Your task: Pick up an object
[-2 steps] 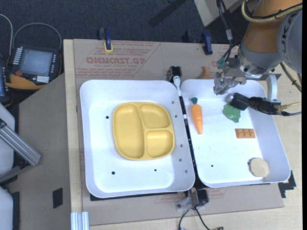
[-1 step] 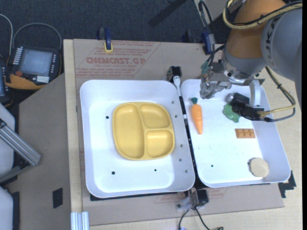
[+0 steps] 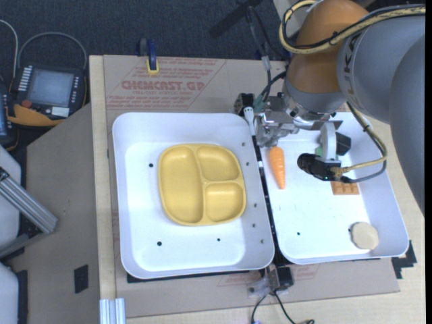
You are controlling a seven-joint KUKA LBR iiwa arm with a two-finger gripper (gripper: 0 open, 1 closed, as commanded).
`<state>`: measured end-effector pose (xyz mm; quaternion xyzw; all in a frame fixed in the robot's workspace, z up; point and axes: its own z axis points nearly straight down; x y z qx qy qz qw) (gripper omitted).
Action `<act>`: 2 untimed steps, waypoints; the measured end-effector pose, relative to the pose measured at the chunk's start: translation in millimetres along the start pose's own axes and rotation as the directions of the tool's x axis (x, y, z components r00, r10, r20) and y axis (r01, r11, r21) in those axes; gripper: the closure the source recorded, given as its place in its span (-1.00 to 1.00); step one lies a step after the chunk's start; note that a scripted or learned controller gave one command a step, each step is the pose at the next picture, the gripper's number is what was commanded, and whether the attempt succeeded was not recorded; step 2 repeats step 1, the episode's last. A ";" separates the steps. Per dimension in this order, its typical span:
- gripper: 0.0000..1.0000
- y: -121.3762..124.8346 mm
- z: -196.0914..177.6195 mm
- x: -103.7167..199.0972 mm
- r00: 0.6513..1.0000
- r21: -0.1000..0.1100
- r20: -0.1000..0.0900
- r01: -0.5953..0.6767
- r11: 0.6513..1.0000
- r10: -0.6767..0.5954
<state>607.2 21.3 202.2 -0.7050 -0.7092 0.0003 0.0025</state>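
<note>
An orange carrot point(image 3: 277, 167) lies lengthwise at the left side of the right bin point(image 3: 317, 245), close to the wall shared with the left bin. My gripper point(image 3: 271, 131) hangs just above the carrot's far end, under the arm's orange band and grey wrist. A small brown waffle-like square point(image 3: 345, 188) lies to the right of the carrot. A round beige biscuit point(image 3: 364, 235) rests near the right bin's front right corner.
A yellow divided plate point(image 3: 201, 183) sits in the middle of the left bin point(image 3: 135, 235). A black part with cables point(image 3: 317, 165) hangs off the arm just right of the carrot. The arm's bulk covers the right bin's far right part.
</note>
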 end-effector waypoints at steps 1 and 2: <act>1.00 0.2 -6.8 54.2 1.000 -0.005 0.001 0.001 1.000 -0.001; 1.00 0.2 -6.8 54.2 1.000 -0.005 0.001 0.001 1.000 -0.001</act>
